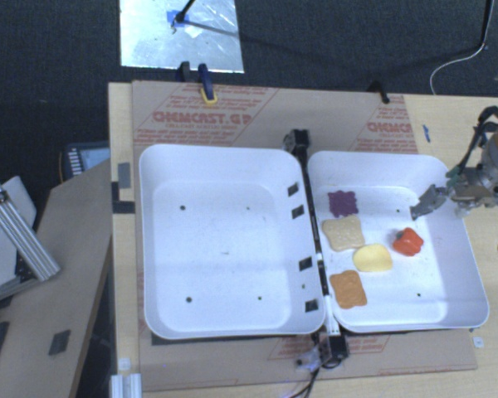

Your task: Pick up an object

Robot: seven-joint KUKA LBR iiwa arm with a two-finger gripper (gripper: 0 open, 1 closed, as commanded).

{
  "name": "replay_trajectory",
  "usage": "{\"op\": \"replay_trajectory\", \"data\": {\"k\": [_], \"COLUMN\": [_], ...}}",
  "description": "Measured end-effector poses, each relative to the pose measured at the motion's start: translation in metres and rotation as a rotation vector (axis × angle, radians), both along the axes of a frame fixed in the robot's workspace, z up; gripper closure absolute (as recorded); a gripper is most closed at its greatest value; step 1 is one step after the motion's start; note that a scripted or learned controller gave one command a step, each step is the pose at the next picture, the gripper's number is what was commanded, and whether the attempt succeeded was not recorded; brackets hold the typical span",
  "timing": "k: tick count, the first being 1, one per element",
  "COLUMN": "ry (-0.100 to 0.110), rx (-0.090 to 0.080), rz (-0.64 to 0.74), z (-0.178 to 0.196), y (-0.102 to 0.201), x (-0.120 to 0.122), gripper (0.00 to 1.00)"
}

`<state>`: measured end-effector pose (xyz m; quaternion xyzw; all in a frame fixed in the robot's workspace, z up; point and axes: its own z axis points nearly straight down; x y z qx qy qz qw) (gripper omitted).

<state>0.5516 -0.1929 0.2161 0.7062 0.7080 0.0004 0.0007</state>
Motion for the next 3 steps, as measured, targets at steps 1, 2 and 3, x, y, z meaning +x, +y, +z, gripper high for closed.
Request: {"op": "replay_trajectory", "data": {"k": [1,2,3], "ry": [0.001,-0.002,0.001], "rx": [0.001,-0.001,0.002], "rz": [0.0,0.0,0.004], "z": [-0.136,-0.121,-0.132], "y": [0.023,0.021,0.079], "x": [-0.002,0.0,-0.018], "gripper": [0.0,1.0,1.0]}}
